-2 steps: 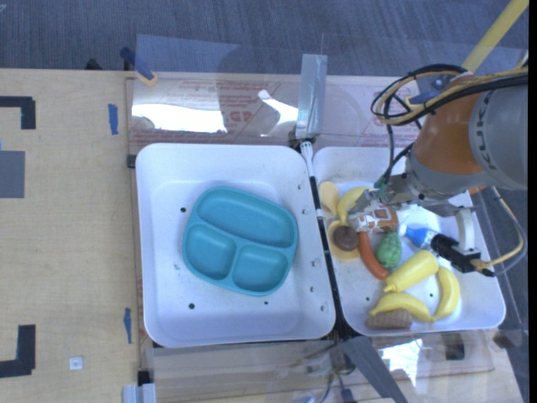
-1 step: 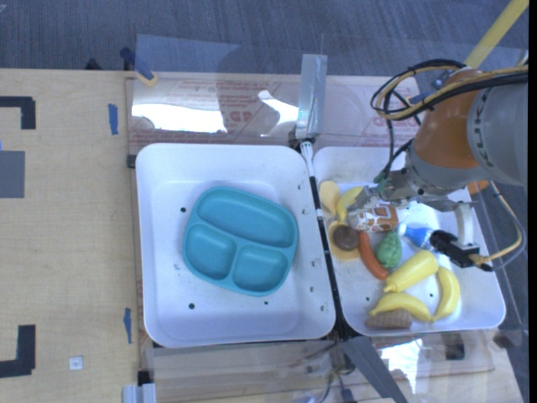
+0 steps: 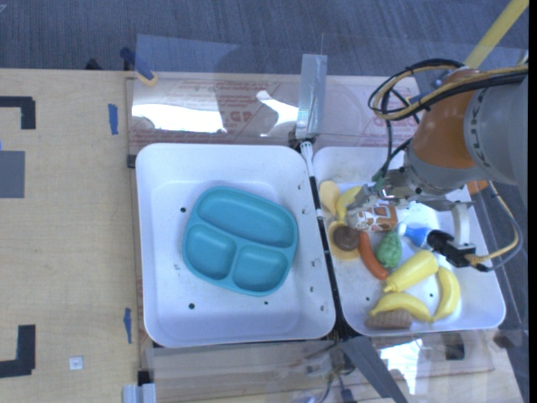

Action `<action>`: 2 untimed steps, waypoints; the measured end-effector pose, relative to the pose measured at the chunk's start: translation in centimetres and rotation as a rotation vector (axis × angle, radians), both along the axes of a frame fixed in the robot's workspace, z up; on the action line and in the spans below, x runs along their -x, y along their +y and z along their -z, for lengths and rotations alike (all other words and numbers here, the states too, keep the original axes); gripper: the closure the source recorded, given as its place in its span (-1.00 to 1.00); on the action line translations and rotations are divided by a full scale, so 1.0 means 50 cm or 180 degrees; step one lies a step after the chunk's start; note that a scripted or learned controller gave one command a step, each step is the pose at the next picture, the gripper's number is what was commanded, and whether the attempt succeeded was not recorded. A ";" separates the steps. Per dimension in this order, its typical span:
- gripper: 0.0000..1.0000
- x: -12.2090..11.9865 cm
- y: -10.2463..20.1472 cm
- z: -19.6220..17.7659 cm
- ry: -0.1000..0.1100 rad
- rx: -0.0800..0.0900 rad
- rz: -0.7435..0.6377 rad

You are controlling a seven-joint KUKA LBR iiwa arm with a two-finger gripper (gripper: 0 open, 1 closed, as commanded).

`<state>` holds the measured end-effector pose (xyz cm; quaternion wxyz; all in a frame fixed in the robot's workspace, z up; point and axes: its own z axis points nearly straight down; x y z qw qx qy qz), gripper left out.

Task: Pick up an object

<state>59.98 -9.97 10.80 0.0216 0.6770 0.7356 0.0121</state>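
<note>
**Visitor:** Where was the arm when you looked?

**Onlooker:** The grey arm with the orange band (image 3: pixel 445 137) reached in from the right and hung low over the right-hand shallow white bin (image 3: pixel 491 305). Its two-finger gripper (image 3: pixel 382 193) sat above the near-left part of that bin, just beside a small white carton with orange print (image 3: pixel 373 218). I could not tell how the end effector stood; cables and the wrist hid it. Nothing visible was being carried.

**Visitor:** And the objects to choose from?

**Onlooker:** All lay crowded in that bin: a yellow plastic piece (image 3: pixel 330 196) by the divider, a brown round disc (image 3: pixel 345 238), an orange toy carrot (image 3: pixel 373 256), a green knobbly toy vegetable (image 3: pixel 388 248), a small blue item (image 3: pixel 417 235), a yellow toy pepper shape (image 3: pixel 411 271) and a yellow toy banana (image 3: pixel 449 292). The left-hand white bin (image 3: pixel 159 309) held a teal three-compartment plastic plate (image 3: pixel 241 239).

**Visitor:** How should the pick be done?

**Onlooker:** In my judgement: select one item with free space on two opposite sides; the carton looked nearest. Centre over it, descend straight, close across the narrow dimension, then lift vertically. Neighbours touching the target could be dragged or block a fingertip, so verify a clean lift.
</note>
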 end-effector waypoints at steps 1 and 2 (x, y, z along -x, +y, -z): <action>-1.00 0.037 0.002 0.000 -0.0035 -0.0019 0.0282; -1.00 0.059 -0.001 0.000 -0.0042 -0.0024 0.0382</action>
